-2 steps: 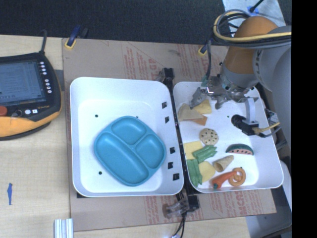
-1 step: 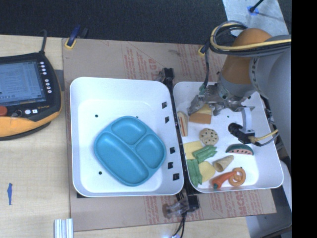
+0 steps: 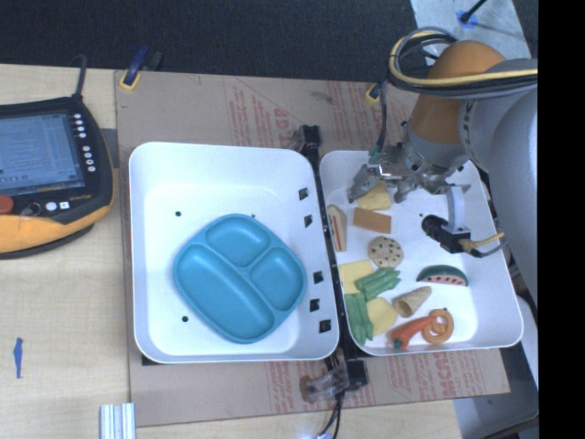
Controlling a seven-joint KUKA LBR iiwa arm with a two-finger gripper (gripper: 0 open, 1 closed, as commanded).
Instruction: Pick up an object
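Gripper low in the right bin, finger state impossible to tell, over a yellow wedge whose long axis runs left-right.

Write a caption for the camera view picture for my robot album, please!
Grey robot arm's gripper reaches into the toy-food bin beside a blue divided plate.

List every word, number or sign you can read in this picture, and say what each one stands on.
None can be read.
Red print on the cardboard sheet under the bins: too faint and blurred.
Text on the handheld screen at the left: too small to make out.
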